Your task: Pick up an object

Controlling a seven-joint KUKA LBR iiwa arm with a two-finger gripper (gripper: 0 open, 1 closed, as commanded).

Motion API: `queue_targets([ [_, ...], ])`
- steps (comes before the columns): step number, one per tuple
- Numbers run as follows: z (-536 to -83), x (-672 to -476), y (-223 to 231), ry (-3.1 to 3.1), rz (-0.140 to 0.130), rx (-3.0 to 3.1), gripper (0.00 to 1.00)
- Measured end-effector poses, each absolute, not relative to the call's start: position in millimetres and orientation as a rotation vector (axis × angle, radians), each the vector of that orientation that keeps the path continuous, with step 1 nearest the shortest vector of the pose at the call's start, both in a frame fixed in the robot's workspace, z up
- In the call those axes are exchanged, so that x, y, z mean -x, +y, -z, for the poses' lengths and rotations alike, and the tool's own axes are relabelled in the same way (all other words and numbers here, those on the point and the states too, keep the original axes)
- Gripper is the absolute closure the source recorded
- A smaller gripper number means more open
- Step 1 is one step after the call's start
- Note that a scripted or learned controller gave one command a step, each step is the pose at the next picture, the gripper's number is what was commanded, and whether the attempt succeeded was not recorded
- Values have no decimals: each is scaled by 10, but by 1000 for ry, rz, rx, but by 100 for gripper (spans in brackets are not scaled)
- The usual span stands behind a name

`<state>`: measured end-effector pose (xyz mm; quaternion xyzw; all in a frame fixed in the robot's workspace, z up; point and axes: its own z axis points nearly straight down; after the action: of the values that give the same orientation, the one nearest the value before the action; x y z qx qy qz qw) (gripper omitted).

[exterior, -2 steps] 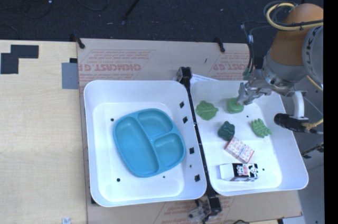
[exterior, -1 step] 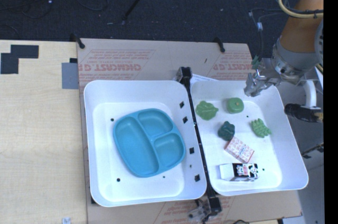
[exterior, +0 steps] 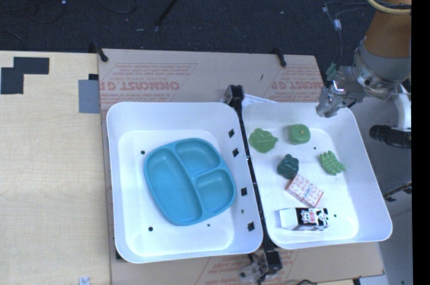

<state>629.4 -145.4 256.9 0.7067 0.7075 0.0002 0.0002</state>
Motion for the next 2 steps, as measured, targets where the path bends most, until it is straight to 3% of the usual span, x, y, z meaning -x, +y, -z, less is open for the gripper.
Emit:
queue_targets([
  [2, -2487, -6280, -331, 2230, 1, -2218, 100],
])
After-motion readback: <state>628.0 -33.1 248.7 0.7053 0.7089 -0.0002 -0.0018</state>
